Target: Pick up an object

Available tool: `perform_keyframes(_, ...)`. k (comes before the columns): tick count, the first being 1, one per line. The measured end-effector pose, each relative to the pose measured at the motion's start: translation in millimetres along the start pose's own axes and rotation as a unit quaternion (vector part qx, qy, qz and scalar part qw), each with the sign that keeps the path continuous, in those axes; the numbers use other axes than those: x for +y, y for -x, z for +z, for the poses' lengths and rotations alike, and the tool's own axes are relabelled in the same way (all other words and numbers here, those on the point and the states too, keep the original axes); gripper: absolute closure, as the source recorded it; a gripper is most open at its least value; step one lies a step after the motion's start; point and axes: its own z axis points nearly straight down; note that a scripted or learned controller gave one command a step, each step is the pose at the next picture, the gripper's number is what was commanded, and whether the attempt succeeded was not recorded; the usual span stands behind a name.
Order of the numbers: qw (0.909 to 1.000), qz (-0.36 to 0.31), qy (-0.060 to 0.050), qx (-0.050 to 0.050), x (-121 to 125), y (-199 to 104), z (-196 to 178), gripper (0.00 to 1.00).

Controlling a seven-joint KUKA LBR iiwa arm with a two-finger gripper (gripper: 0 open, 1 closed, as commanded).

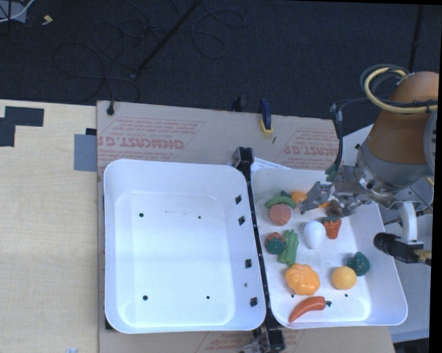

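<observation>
red pepper (307,308), pumpkin (303,279), white egg (314,234) crowded below jaws (329,201), spread or not unclear

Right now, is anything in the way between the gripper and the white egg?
Nothing visible blocks it. The gripper hangs above the right bin, and the white egg lies just below it, with a small orange carrot beside the egg.
</observation>
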Motion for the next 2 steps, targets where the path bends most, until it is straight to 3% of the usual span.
perform_keyframes(1,1.0000,0.000,0.002,0.000,9.1,22.0,141.3,0.00)
perform_keyframes(2,1.0000,0.003,0.000,0.000,8.0,23.5,130.0,1.00)
